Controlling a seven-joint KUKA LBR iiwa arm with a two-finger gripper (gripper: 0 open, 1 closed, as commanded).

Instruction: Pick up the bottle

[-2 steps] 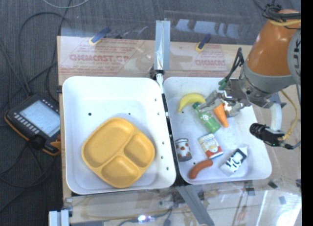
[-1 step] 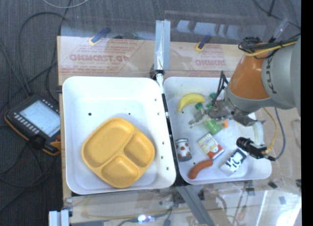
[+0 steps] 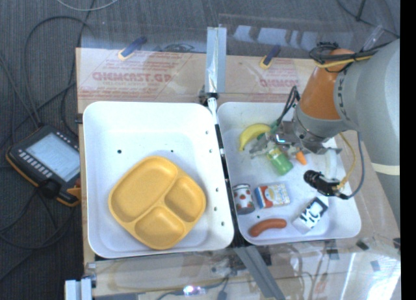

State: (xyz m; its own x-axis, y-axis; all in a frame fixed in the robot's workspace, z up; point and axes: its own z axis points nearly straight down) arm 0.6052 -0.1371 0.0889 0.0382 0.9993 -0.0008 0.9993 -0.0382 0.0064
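Tray [image 3: 157,202] in left bin [image 3: 104,130]; bottle [image 3: 281,161] right of banana [image 3: 252,134].

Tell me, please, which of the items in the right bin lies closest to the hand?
The small green plastic bottle, directly under the hand. The yellow banana lies just beside it; the red sausage and red-and-white can lie farther off.

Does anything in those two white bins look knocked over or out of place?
Mostly it's just a loose jumble. In the right bin, the green bottle lies on its side beside the banana, right under the gripper. The small can and sausage also lie scattered. Nothing looks spilled or broken.
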